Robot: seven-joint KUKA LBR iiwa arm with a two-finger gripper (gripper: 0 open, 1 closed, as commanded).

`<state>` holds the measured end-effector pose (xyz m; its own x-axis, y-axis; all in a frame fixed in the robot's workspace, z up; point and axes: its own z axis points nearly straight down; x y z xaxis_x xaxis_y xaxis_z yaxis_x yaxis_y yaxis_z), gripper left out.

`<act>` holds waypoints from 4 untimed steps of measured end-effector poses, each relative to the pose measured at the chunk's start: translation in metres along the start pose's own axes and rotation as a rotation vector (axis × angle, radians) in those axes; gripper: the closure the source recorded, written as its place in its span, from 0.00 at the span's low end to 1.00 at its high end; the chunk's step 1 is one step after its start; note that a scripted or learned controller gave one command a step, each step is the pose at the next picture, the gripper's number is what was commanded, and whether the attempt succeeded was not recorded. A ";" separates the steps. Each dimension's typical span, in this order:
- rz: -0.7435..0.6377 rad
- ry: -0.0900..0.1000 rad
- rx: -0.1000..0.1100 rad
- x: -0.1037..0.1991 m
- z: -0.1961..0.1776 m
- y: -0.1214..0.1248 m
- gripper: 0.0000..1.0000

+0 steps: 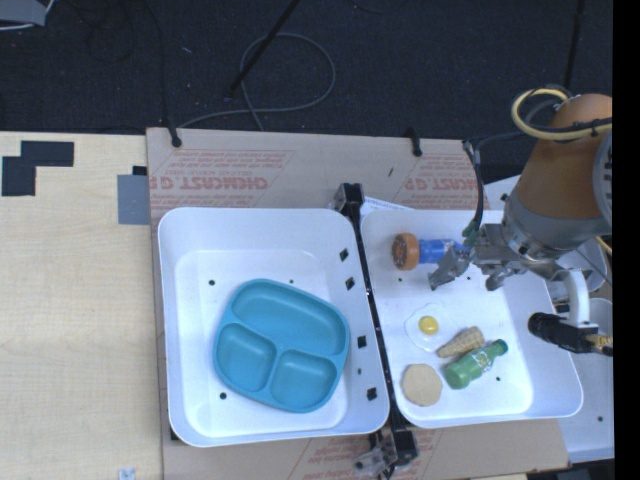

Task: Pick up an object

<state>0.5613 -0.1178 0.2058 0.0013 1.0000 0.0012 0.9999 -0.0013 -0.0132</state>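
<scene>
While five small objects lie in the right bin (545,393), the gripper (468,271) hangs over its upper part with jaws spread and nothing between them. Just left of the fingers lies one brown-capped blue item (418,251). Lower down sit one fried egg (427,327), one cone-shaped piece (460,343), one green bottle (474,362) and one tan round cookie (421,384), clustered near the front wall. Bare white floor remains along the bin's right side. One blue divided plate (280,344) fills much of the left bin (180,268).
</scene>
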 end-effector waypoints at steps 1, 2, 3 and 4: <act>-0.002 -0.002 -0.012 0.000 -0.006 0.003 0.00; -0.001 0.000 -0.004 -0.008 0.054 -0.001 0.00; -0.001 0.001 -0.006 -0.009 0.118 -0.004 0.00; 0.002 0.000 -0.011 -0.010 0.117 -0.004 0.00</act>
<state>0.5561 -0.1275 0.0890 0.0035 1.0000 0.0013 1.0000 -0.0035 -0.0020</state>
